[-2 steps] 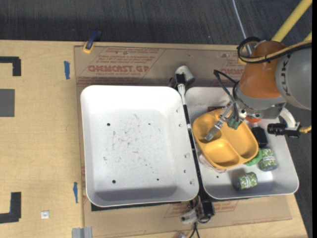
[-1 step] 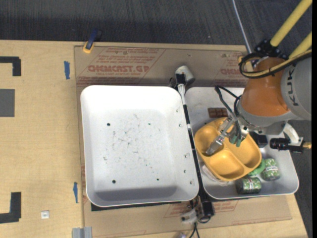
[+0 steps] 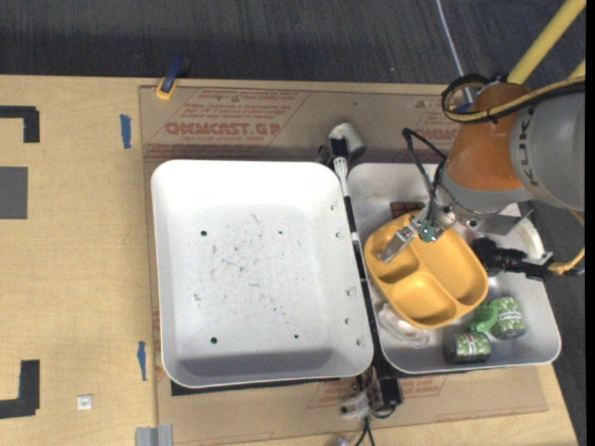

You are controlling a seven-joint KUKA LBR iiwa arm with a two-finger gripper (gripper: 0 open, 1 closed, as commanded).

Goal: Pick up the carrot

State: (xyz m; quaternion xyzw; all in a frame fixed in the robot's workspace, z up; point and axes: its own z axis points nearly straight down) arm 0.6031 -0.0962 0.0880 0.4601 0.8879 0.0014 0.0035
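Looks like a robotics lab setup: plywood bench (image 3: 74, 249) with black tape markers (image 3: 20, 124), two white bins (image 3: 177, 249), loose cables (image 3: 465, 96), and an industrial KUKA arm (image 3: 535, 147) over dark carpet (image 3: 232, 17).

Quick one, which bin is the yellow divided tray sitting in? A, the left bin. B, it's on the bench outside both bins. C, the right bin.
C: the yellow divided tray lies inside the right bin, under the arm's gripper, next to some green items; the left bin lies beside it.
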